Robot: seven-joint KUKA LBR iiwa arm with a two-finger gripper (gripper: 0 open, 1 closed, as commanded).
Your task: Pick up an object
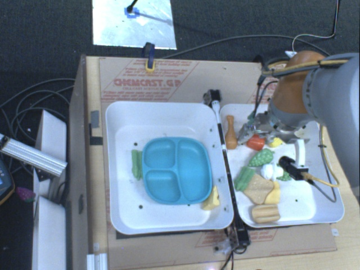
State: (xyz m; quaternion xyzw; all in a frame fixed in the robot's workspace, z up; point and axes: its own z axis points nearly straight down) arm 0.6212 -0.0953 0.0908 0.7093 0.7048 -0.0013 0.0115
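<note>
— Bread-roll toy [265, 212] is lying nearest you, at the right bin's [329, 207] front rim.

— Which object are you targeting?

— You're looking at the red tomato-like piece [256, 143], sitting beneath the pincer [254, 131] beside a wooden peg [230, 131]. It's looking small, glossy, probably light, rigid and slippery; grip across its middle. I cannot tell how the pincer is set.
</note>
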